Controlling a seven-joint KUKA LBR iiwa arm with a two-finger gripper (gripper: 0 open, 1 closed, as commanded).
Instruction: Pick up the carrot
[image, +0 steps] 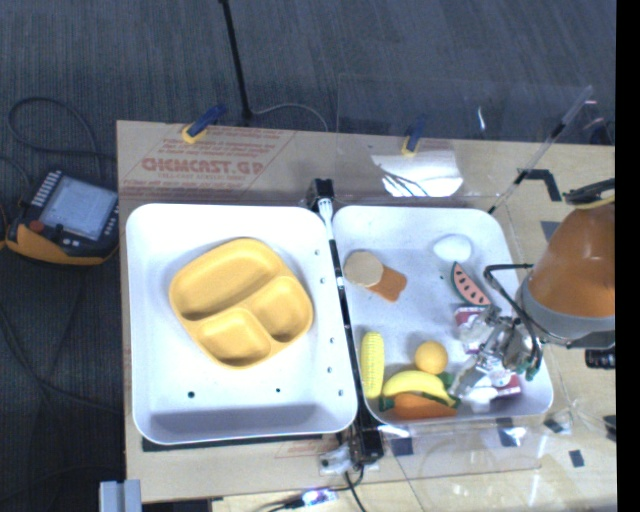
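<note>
The carrot (422, 407), orange with a green top at its left end, lies along the front wall of the right bin (500, 235). A yellow banana (415, 384) rests against it just behind. My gripper (478, 368) hangs low in the bin's front right part, just to the right of the carrot's right end and the banana's tip. The arm's orange band (578, 265) rises above it at the right. Nothing is seen lifted off the bin floor.
The right bin also holds a corn cob (372, 362), a yellow lemon (431, 357), a watermelon slice (468, 285), a tan round piece (364, 268) and red items (470, 320) by the gripper. A yellow divided plate (240, 300) sits in the left bin (150, 400).
</note>
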